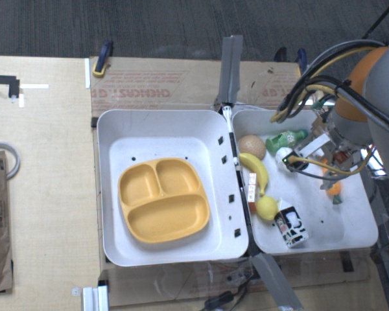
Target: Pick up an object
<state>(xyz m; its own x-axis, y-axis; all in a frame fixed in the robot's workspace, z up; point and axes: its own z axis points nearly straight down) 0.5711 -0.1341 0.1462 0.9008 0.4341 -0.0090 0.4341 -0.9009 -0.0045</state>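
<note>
Gripper (324,149) low in right bin (350,235), its grip state indiscernible behind cables

cardboard sheet (181,83), mirrored red lettering, unreadable

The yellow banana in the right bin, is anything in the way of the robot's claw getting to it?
Nothing visible sits between them. The curved yellow banana lies along the left wall of the right white bin, with bare bin floor toward the gripper. A brown round fruit and a yellow lemon crowd its ends.
</note>
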